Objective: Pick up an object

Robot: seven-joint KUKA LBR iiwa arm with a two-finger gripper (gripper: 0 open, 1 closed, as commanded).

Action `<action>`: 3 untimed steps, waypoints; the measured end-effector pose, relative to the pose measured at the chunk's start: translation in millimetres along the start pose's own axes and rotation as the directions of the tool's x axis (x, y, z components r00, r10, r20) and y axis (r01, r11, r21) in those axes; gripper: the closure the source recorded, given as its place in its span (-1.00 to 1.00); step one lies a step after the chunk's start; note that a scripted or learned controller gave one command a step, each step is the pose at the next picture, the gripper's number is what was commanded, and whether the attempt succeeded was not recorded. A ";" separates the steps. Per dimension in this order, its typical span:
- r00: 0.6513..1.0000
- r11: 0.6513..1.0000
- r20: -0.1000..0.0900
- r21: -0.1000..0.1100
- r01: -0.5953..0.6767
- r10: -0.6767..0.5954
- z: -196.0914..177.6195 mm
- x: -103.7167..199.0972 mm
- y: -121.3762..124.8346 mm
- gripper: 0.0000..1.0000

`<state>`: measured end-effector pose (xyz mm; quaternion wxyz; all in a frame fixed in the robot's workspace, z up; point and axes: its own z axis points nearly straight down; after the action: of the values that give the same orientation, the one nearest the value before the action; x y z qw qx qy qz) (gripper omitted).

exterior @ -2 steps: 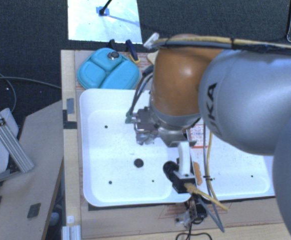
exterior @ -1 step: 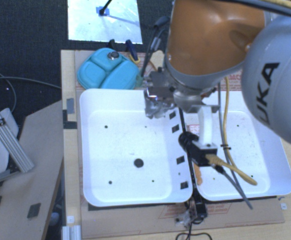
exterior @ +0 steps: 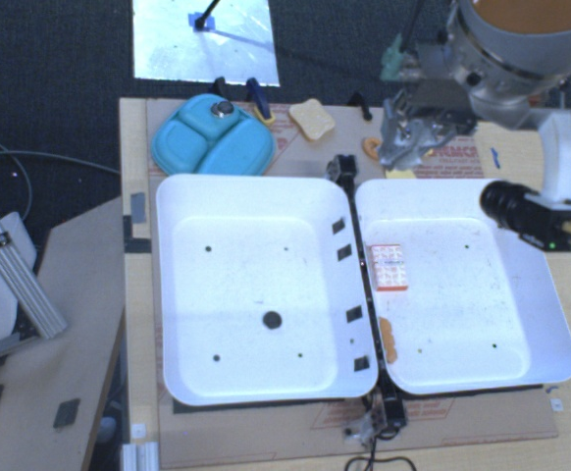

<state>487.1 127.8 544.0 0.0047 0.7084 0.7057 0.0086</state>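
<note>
My gripper hangs above the far rim of the right bin, over the cardboard just behind it. A small yellow scrap shows right under it, and an orange bit lies to its left. Whether either is touched I cannot tell. Inside the right bin, a red-and-white packet lies flat by the left wall. A tan, biscuit-like piece sits nearer the front against the same wall. The left bin holds a small dark disc.
Behind the left bin sit a blue divided plate, a blue-handled tool and a toast-shaped piece. A shiny sheet lies on the floor beyond. An aluminium frame stands at the left.
</note>
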 end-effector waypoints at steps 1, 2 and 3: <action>1.000 1.000 0.008 0.026 0.004 -0.004 121.0 4.5 -3.4 1.00; 1.000 1.000 0.004 0.013 0.011 -0.011 103.6 4.8 -1.6 1.00; 1.000 1.000 0.008 0.028 0.010 -0.010 242.2 47.1 12.7 1.00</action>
<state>504.5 176.1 302.4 -0.0025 0.7049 0.7093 -0.0041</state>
